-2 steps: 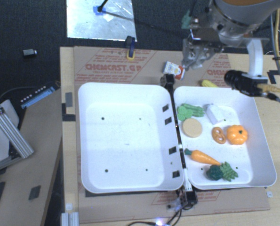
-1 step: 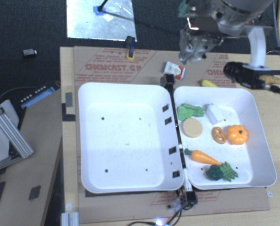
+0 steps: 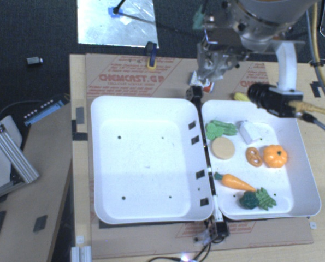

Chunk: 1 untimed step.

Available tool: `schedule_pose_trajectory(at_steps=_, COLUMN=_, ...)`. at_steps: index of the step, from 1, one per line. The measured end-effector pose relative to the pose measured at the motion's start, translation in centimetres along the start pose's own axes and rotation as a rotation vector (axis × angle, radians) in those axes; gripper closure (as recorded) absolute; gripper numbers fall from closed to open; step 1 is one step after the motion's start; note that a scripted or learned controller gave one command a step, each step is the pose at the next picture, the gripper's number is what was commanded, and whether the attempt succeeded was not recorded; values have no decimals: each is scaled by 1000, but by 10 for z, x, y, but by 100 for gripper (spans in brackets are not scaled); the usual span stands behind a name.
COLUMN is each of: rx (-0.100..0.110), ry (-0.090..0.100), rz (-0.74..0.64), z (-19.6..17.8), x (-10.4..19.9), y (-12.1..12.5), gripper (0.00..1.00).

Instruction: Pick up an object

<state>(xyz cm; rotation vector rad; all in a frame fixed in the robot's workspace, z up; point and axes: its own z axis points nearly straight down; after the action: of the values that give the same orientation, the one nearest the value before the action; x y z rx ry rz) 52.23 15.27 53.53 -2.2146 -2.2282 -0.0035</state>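
I had one fixed camera above the bench (image 3: pixel 53 162); it looked down at a slant on both white bins (image 3: pixel 146 162), from moderately far.

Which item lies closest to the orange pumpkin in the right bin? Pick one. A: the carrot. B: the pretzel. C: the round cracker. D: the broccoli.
B: the pretzel lies right beside the pumpkin, on its left in the camera view, while the carrot, broccoli and round cracker lie farther off in the right bin.
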Motion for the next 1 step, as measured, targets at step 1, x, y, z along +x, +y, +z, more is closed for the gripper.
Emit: schedule_pose_trajectory(at_steps=1, rx=15, ry=-5, rz=-7, z=142, x=87, y=-27, gripper=100)
